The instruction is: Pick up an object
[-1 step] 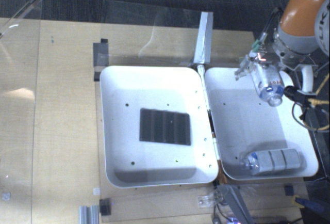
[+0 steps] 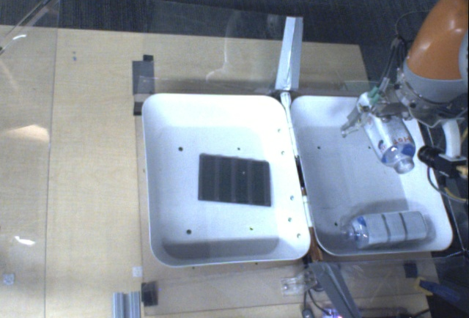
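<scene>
While the left bin (image 2: 157, 163) held just a dark ribbed pad (image 2: 234, 179) flat at its centre, the likely picks were all in the right bin (image 2: 322, 155).

Along that bin's near wall lay what looked like a clear plastic bottle (image 2: 386, 228) on its side, w/ a bluish end toward the left. It was greyed by shadow, so I'd call that ID approx.

Further back & to the right, the gripper (image 2: 371, 110) hung over the far right part of the bin, w/ a second clear bottle (image 2: 396, 144) right against it, slanting down & away to the right. Whether the gripper was clamped on it or merely touching it, I couldn't tell; clear plastic on white gave no clean edge.

Handling, as a judgement: both bottles looked empty or nearly so, i.e. light. Thin walls would dent & spring under a squeeze, and the smooth round body would be slippery & apt to roll. Best hold: across the body at mid-length, perpendicular to the long axis, or at the stiffer neck/shoulder. Avoid the ends, where it would pivot out.
</scene>
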